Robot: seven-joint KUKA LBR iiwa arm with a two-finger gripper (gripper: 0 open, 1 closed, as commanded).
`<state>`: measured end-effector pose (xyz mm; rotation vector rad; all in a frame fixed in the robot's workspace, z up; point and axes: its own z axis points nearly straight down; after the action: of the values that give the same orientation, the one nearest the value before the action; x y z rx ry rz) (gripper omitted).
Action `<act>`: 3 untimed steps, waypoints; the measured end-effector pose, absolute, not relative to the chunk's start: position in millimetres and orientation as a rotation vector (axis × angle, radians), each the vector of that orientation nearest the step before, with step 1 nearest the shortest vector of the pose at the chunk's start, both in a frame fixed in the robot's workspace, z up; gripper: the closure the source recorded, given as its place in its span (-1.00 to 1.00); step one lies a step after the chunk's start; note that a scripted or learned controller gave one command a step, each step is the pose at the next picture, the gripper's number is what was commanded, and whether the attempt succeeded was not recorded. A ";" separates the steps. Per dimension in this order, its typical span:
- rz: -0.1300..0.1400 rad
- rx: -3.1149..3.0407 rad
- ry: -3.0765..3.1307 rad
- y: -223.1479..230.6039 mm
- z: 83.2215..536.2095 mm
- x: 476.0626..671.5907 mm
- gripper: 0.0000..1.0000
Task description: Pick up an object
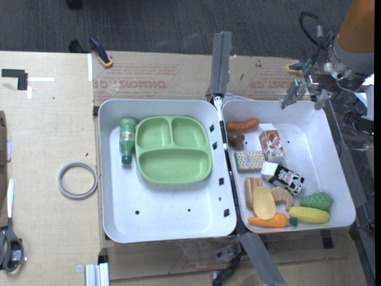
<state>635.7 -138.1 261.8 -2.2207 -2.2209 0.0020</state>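
Note:
My gripper [306, 95] hangs above the far right corner of the right bin [309, 133], its two fingers spread apart with nothing between them. Below it, toy foods lie in that bin: an orange sausage [242, 124], a red and white carton [271, 143], a speckled block [249, 160], a black and white carton [283, 179], a pale oval piece [264, 202], a carrot [268, 221], a corn cob [308, 214] and a green vegetable [317, 200]. The left bin [166, 213] holds a green divided plate [174, 149] and a green bottle [127, 139].
A roll of tape [78, 179] and scissors [11, 244] lie on the wooden bench to the left. A blue clamp [101, 51] sits at the back. A grey bar [221, 64] rises between the two bins at the far side.

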 end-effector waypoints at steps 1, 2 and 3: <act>0.002 -2.221 -2.221 -138.1 261.8 635.7 -1.00; 0.004 -2.180 -2.260 -116.1 156.5 617.8 -1.00; 0.003 -2.146 -2.292 -125.8 90.8 608.2 -1.00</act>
<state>608.2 -125.8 90.8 -2.1459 -2.2922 0.0034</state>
